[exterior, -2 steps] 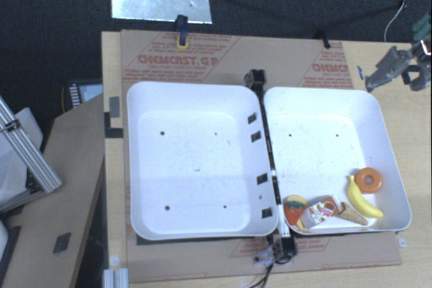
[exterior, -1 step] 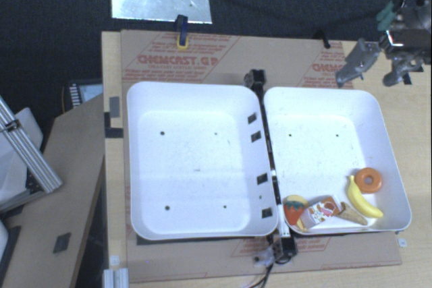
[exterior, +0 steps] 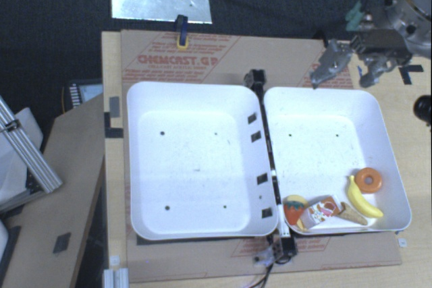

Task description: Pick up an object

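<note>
Approach step: grey two-finger tool [exterior: 351, 69], fingers spread w/ nothing between, hovers at 1 o'clock above right white bin [exterior: 317, 145]. Curved yellow plastic banana [exterior: 361, 199] lies at 5 o'clock corner; next: travel there, descend.

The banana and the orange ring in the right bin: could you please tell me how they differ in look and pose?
The banana is yellow, long and curved; the orange ring is round with a hole in its middle. The banana runs slantwise toward the bin's near right corner, while the ring lies flat just beyond its upper end. Both lie in the right bin, near its right wall.
</note>
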You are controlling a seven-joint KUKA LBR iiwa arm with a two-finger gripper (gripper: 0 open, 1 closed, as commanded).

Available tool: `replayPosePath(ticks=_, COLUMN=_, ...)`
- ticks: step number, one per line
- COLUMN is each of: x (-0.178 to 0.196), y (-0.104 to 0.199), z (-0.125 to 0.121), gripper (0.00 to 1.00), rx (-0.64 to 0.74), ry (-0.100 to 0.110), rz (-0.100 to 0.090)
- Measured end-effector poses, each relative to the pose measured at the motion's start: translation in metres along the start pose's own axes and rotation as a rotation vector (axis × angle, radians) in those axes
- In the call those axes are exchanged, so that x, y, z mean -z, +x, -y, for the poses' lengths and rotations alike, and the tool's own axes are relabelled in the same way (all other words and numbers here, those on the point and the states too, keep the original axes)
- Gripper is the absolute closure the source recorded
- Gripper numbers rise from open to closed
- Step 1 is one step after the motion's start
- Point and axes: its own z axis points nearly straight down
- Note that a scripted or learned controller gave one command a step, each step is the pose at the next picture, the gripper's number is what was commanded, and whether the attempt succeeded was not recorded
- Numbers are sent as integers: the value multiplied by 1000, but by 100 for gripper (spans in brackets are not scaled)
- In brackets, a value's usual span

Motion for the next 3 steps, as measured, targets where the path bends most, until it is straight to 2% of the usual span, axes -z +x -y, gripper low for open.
replayPosePath(ticks=1, x=0, y=90, z=0, gripper=0, rx=5, ry=0, rz=-1)
replayPosePath(ticks=2, x=0, y=140, z=-1, gripper=0, rx=1, ry=0, rz=-1)
replayPosePath(ticks=3, x=-267, y=191, z=1, gripper=0, rx=-2, ry=17, rz=7)
